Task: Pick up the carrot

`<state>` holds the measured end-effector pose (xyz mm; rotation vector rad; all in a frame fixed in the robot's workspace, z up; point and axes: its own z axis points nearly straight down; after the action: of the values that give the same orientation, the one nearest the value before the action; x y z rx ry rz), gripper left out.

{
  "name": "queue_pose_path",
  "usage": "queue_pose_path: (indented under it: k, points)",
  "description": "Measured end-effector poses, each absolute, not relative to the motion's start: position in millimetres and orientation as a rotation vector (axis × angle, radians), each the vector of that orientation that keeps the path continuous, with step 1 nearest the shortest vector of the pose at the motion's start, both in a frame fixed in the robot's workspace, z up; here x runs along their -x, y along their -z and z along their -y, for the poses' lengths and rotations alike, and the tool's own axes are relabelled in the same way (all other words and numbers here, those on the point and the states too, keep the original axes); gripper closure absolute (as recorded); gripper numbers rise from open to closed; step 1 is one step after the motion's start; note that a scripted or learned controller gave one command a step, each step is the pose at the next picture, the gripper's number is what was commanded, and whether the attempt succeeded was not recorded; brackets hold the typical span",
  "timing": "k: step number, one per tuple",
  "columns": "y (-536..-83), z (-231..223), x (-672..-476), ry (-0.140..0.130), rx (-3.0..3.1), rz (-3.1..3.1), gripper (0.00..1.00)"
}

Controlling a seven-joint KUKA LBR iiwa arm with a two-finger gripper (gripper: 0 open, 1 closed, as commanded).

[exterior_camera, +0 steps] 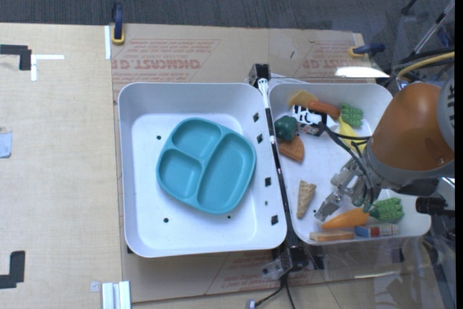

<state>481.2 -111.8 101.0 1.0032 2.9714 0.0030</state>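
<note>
Hovering just above the carrot [346,218] in the right bin [405,231], hand [334,205] with fingers apart, no legible writing nearby.

Two white bins are sitting side by side on the desk [58,177]: a left bin [137,228] and a right bin [416,228]. One teal divided plate [206,165] is lying in the left bin. In the right bin, one carrot [346,219] is lying near the front wall, one waffle cone [306,197] is lying nearby, and two leafy green pieces [386,209] [351,114] are showing. One dark green round item [286,128] is resting by the dividing wall. One arm [412,130] is reaching in.
</note>
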Motion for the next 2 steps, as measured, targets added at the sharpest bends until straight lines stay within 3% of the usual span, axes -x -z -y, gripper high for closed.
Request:
queue_pose_path:
  k: [1,2]
  points:
    - [-94.2,105.6,-479.8,-0.001,-0.635,-3.074,0.0]
    - [-103.6,105.8,-482.9,-0.003,-0.641,-3.065,1.0]
